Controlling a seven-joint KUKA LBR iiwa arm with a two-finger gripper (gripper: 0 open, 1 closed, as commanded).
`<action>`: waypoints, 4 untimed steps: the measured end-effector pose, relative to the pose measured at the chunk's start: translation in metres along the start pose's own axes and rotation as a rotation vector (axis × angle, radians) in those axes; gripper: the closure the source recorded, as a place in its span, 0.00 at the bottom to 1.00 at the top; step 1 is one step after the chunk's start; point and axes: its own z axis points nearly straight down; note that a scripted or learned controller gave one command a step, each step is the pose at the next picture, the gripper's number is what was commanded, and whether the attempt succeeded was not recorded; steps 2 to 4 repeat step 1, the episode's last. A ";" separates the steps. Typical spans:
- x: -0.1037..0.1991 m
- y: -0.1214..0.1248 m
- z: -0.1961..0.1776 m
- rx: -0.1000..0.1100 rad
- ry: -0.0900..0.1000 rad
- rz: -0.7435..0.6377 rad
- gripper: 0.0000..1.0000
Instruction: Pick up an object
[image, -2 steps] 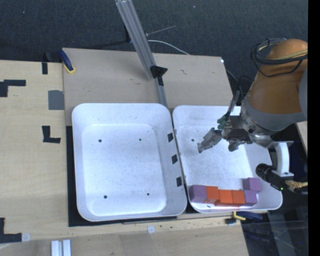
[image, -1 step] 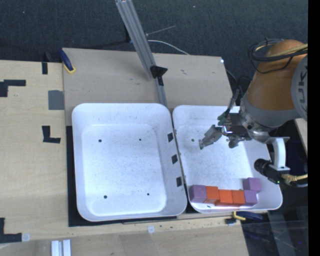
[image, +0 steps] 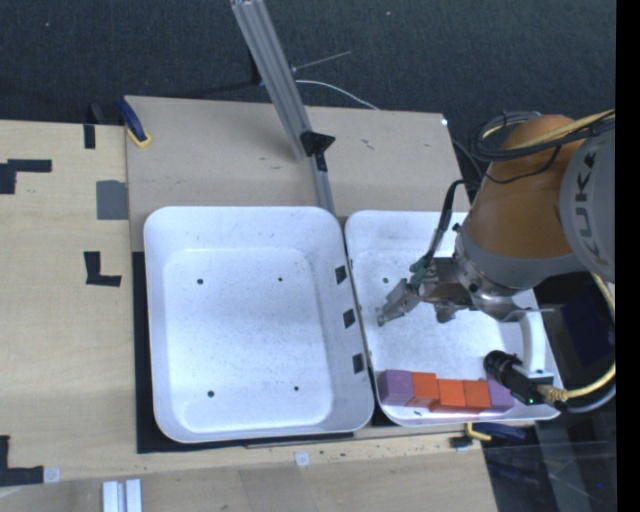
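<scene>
1. Gripper (image: 398, 303) hangs over the right bin (image: 385, 240), holding nothing visible; how far it is open cannot be told.
2. Left bin (image: 160, 300) lies beside it.
3. Purple block (image: 397, 385), orange blocks (image: 452, 391) line the right bin's near edge; the arm (image: 520, 215) hides that bin's right part.

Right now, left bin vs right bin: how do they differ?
The left bin looks wider than the right bin. The right bin has a row of purple and orange blocks along its near edge; the left bin shows bare white floor with a few dark dots. The arm's claw hangs over the right bin, not the left. Both are shallow, white, round-cornered, set side by side with rims meeting.
</scene>
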 end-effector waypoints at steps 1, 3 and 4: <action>-0.002 0.001 -0.001 -0.003 -0.001 0.002 0.00; -0.002 0.001 -0.001 -0.003 -0.001 0.002 0.00; -0.002 0.001 -0.001 -0.003 -0.001 0.002 0.00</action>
